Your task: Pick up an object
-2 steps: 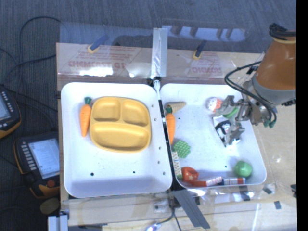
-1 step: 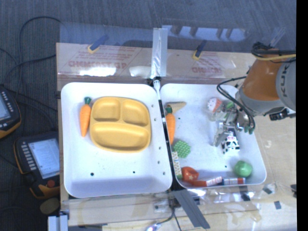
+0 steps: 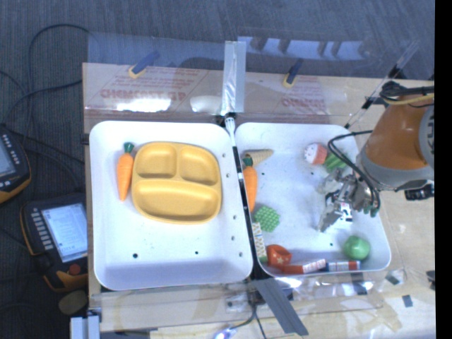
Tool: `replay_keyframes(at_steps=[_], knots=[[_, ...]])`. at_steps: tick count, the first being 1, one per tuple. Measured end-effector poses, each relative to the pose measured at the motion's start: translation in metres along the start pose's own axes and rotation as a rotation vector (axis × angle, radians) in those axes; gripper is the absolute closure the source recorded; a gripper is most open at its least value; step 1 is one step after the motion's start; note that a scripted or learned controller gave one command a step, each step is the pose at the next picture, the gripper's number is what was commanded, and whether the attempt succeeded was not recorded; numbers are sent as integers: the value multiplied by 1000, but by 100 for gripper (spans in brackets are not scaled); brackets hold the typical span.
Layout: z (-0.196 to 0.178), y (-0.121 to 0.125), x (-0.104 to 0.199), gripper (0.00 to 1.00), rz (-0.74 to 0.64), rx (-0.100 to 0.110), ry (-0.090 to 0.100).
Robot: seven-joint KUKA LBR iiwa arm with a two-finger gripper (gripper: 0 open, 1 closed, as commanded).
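My gripper (image 3: 336,219) hangs low over the right part of the right bin (image 3: 296,189), open, with nothing between its fingers. A green apple (image 3: 357,247) lies just below and right of it. A white and red toy with a green end (image 3: 318,154) sits up and left of the wrist. Further left lie a green knobbly piece (image 3: 267,218), a carrot (image 3: 249,183) along the bin's left wall and a cone (image 3: 258,157). A red pepper (image 3: 278,256) and a red and white marker (image 3: 328,265) rest at the front wall.
The left bin (image 3: 162,249) holds a yellow divided plate (image 3: 176,181) and a second carrot (image 3: 125,174) beside it. The orange-banded arm (image 3: 399,143) covers the right bin's far right corner. Bare floor shows in the middle of the right bin.
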State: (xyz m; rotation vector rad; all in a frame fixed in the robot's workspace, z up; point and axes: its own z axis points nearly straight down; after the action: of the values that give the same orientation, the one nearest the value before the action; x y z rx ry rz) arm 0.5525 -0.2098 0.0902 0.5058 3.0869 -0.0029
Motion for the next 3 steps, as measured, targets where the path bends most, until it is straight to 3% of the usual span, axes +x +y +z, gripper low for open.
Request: replay_keyframes(at_steps=[1, 2, 3], knots=[[1, 54, -39, 0, 163, 1, 3], [-1, -9, 32, 0, 296, -3, 3], [0, 44, -4, 0, 413, 1, 0]])
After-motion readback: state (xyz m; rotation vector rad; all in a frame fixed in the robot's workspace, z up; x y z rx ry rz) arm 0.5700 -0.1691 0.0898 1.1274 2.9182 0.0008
